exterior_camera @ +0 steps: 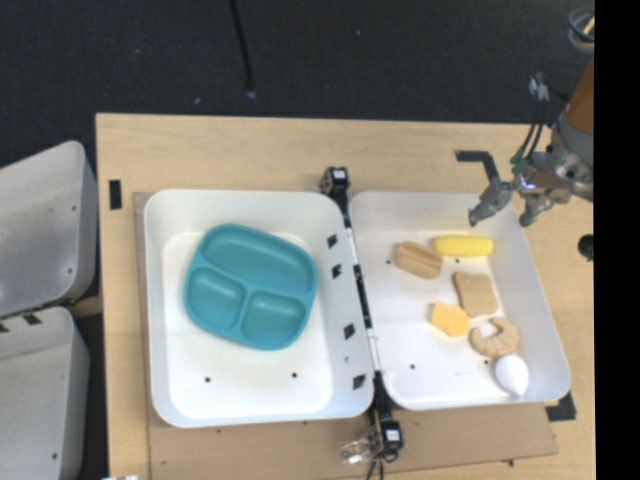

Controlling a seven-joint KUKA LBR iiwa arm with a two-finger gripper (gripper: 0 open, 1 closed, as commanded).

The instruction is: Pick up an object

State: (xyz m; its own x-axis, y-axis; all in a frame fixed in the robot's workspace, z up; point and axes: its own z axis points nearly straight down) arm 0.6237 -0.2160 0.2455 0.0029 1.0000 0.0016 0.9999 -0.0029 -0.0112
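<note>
Far left of the tool [507,204], teal plastic divided plate [250,286]. Just below-left of it, yellow corn-shaped toy [463,246]: probably light, stiff, slippery; grip across its narrow middle. Tool released, holding nothing.

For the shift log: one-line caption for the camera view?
Tool open above right bin holding corn, bread pieces, cheese, egg; teal tray in left bin.

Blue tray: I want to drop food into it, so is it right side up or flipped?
Right side up: the blue tray shows its three hollow compartments facing up.
</note>
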